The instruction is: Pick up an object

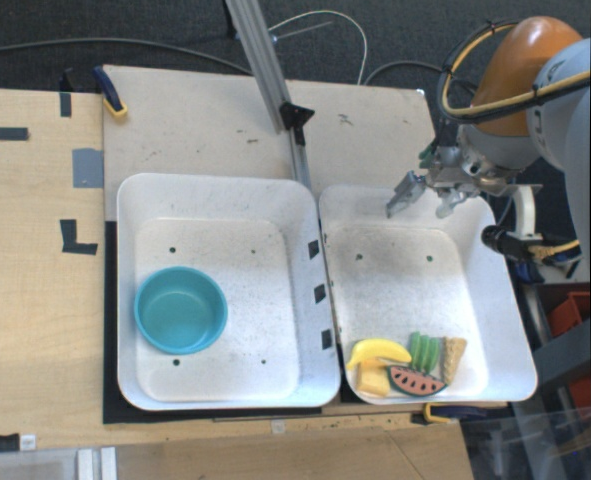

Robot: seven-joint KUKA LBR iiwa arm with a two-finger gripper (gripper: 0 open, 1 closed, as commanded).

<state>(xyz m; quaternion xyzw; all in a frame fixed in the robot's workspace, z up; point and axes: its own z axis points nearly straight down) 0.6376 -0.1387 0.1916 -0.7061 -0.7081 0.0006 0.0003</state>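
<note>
Camera view, fixed above the table. Left bin [130,268]: one blue bowl [181,310] near its front left, set apart, easy to reach. Right bin [495,298]: toy food crowded into the front corner — banana [377,353], watermelon slice [416,380], green pods [426,350], a tan piece [454,356] — touching, so hard to single out. Claw [427,202]: released, fingers spread, nothing between them, poised over the right bin's far rim, well apart from the food.

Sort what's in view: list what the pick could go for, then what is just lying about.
For the pick:
gripper, fingers spread, nothing between them
teal bowl in the left bin
toy food pile in the right bin: banana, watermelon slice, green piece

Just lying about:
yellow clamp
grey pole
cables
</note>
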